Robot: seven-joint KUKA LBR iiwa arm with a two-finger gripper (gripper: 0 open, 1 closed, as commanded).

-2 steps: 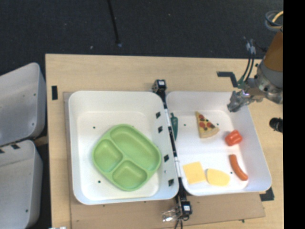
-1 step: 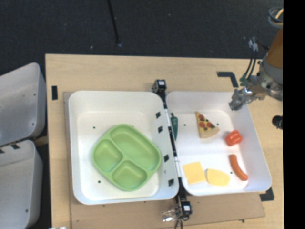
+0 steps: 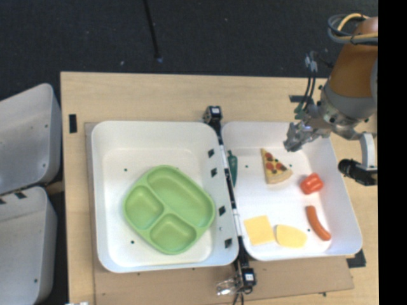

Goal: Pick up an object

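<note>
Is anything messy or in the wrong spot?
Nothing stands out. The green plate lies flat in the left bin; the pizza slice, tomato, sausage and two cheese pieces lie apart in the right bin.

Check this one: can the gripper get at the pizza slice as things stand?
Probably yes. The gripper hangs over the right bin, just up and right of the pizza slice, which lies flat, apart from the tomato, with nothing over it.

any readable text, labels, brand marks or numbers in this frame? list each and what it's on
None readable.
Green divided plate, pizza slice, tomato, sausage and the two cheese pieces: no print seen.
Small black clips on the bin edges: too small to tell if marked.
Arm and gripper: no legible marking.
</note>
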